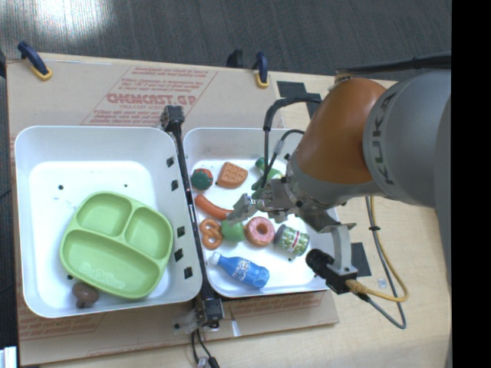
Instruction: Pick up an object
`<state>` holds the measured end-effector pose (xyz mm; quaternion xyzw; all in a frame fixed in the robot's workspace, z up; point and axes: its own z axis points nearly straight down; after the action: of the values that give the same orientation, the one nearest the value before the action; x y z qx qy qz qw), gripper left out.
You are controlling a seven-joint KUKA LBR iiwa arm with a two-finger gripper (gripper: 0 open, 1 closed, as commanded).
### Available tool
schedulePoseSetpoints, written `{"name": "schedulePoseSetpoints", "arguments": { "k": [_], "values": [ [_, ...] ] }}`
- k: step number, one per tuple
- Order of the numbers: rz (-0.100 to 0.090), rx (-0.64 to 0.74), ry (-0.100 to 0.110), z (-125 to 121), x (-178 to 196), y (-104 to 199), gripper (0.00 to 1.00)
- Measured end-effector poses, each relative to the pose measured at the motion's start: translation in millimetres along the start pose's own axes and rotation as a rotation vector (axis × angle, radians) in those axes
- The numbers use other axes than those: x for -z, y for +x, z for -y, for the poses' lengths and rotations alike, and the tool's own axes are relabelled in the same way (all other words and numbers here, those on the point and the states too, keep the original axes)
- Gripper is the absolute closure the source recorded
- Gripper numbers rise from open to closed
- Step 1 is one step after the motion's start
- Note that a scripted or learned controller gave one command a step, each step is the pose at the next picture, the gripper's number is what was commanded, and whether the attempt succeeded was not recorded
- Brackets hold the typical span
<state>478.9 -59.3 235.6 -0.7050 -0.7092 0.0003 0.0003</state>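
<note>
Seemingly over the right bin (230, 140), the gripper (247, 207) hovered; its open-or-closed state I could not tell. At its five o'clock lay a pink doughnut (260, 231), likely light, rigid, best pinched across its ring.

A green divided plate (116, 244) lies in the left bin (31, 148), a brown lump (85, 294) beside it.

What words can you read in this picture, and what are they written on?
"CHEMCAST GP", in big red letters, upside down: on the brown board behind the bins.
The small red lines around it: too blurred to read.
Letters on the grey arm: not readable.
Labels on the can and bottle: too small.
</note>
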Motion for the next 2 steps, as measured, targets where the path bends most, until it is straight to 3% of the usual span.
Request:
{"name": "schedulePoseSetpoints", "arguments": {
  "k": [2],
  "values": [
    [0.0, 0.0, 0.0, 0.0, 0.0, 0.0, 0.0]
  ]
}}
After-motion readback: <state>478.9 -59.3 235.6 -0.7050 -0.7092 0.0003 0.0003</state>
